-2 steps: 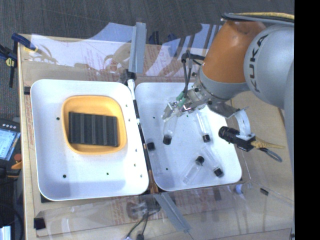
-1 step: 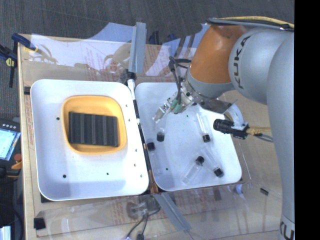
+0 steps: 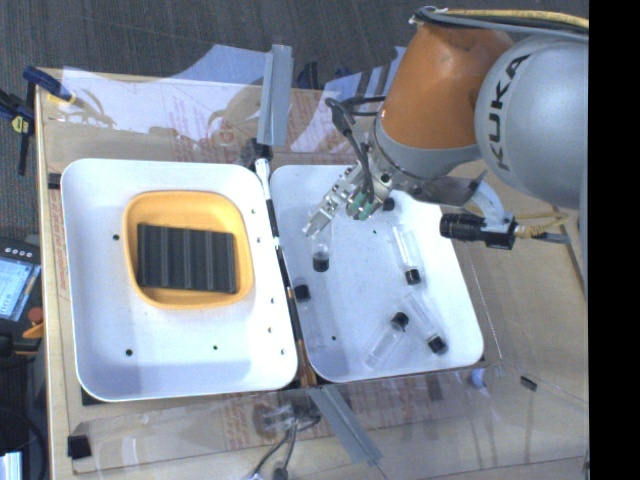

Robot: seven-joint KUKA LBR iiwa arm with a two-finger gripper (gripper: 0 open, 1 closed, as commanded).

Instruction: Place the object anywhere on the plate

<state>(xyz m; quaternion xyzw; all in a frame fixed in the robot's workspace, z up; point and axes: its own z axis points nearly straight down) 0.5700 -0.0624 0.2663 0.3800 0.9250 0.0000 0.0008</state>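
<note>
The grey KUKA arm with its orange band [image 3: 500, 98] reaches in from the right and takes up the upper right of the camera view, its wrist hanging over the far edge of the right-hand bin. Beneath it lies the pale wooden bench [image 3: 150, 433], which bears the two bins side by side with a dark seam between them. The shallow white left bin [image 3: 90, 318] holds a yellow rounded-rectangle plate [image 3: 185, 208] in its upper middle, and a dark grey ridged insert [image 3: 188, 258] sits in the well of that plate. The shallow white right bin [image 3: 350, 308] holds the task's things, four clear plastic vials with black caps, all of them apart from the plate and on the other side of the seam. The small metal two-finger gripper [image 3: 335, 208] points down and to the left over the upper left part of the right bin, and I cannot tell from this slant whether it is open or closed; nothing can be made out in its grasp. The long vial [image 3: 406, 248] lies near the bin's right side, cap toward the camera. The lower vial [image 3: 383, 342] and the corner vial [image 3: 430, 333] lie close together near the front right corner. The short vial [image 3: 320, 259] sits just below the gripper, near the left wall. A loose black cap [image 3: 301, 292] rests beside that wall, nearer the camera.
</note>
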